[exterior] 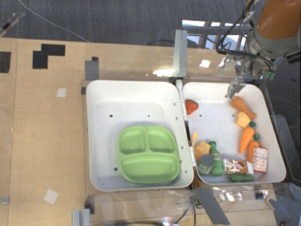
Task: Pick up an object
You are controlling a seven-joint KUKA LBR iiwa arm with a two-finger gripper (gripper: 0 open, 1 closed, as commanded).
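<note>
Two shallow white bins sit side by side on the wooden bench: the left bin (101, 126) carries a green divided plate (148, 154) lying flat toward its near side, and the right bin (214, 109) holds a scatter of toy food. The gripper (233, 89) hangs over the far right part of the right bin, just beside the upper end of an orange drumstick-shaped piece (243, 106); nothing is seen between its tips, and whether it is released or clenched cannot be told from this angle. The arm (275, 18), with its orange band, reaches in from the upper right corner. Below the drumstick lies a small yellow wedge (242, 120), then an orange carrot (246, 138) running down the right side, with a red and white carton (259, 160) near the bin's right wall. Along the near edge rest a brown packet (236, 166), a green bottle (216, 160) and a grey-lidded can (205, 164), close together, with a yellow waffle-like piece (202, 148) just above them. A red piece (191, 107) lies apart, close to the divider between the bins.
</note>
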